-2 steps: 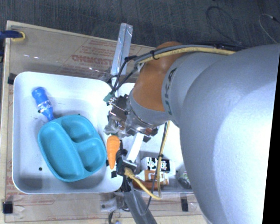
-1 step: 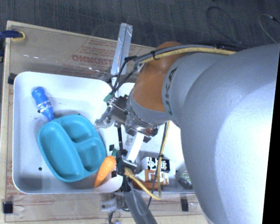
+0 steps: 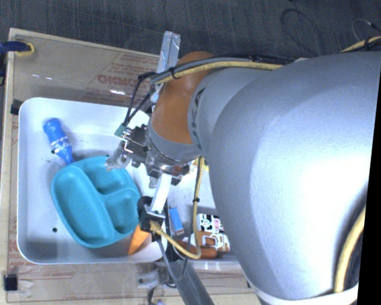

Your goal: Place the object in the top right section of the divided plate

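Note:
A teal divided plate (image 3: 94, 202) lies tilted in the left white bin (image 3: 23, 185), with its dividers showing toward its upper right. My gripper (image 3: 119, 159) hangs over the plate's upper right rim, just below the orange wrist band (image 3: 170, 116). Cables and the wrist body hide the gripper's tips, and I see nothing clearly held. An orange rounded object (image 3: 138, 242) peeks out beside the plate's lower right edge. A blue bottle (image 3: 57, 137) lies in the bin's upper left, just off the plate.
A brown and white patterned packet (image 3: 208, 241) and a small blue item (image 3: 176, 221) lie right of the plate, partly under the arm. The big grey arm (image 3: 288, 192) covers the right bin. Bare bin floor (image 3: 39, 241) shows at the lower left.

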Robot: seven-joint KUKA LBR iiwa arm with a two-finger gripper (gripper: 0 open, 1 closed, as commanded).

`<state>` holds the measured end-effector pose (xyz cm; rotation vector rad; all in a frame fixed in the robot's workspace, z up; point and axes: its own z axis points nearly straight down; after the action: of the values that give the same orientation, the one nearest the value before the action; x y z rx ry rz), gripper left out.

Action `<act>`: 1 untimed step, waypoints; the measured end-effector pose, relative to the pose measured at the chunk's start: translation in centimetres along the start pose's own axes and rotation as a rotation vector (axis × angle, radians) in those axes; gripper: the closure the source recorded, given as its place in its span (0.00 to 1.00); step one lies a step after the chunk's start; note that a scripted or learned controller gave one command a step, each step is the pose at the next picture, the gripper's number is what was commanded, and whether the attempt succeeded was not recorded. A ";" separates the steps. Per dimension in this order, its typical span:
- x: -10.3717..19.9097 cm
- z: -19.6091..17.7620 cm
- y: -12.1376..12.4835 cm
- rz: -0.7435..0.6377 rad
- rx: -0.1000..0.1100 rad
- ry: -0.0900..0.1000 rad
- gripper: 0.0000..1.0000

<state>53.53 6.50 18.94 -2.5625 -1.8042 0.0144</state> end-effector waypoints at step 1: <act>2.3 -0.2 3.6 -0.265 -0.009 0.001 0.00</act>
<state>57.73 7.46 19.08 -2.3053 -2.1308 0.0037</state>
